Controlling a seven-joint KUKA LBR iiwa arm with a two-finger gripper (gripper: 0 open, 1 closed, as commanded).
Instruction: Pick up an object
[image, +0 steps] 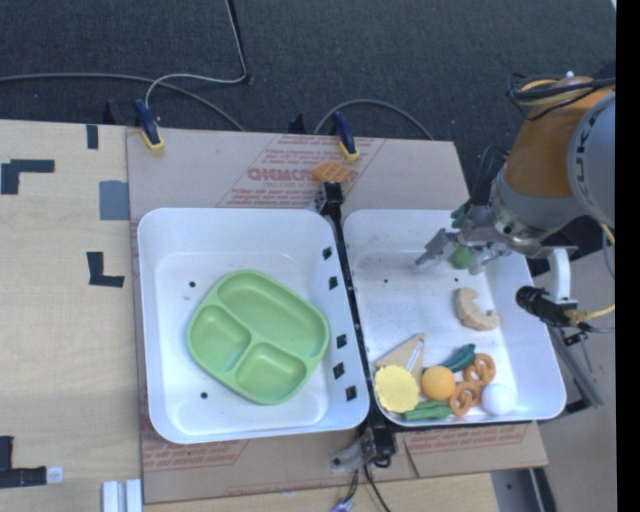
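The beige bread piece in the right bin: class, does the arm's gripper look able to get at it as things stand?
Probably yes. The bread piece lies alone on bare bin floor, apart from the food pile near the front, and the gripper hangs just behind it with nothing between them.

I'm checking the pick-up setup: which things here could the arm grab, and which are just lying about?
For the job:
gripper
bread piece
orange ball
pretzel
white egg
yellow disc
right bin

Lying about:
green divided plate
left bin
blue clamps
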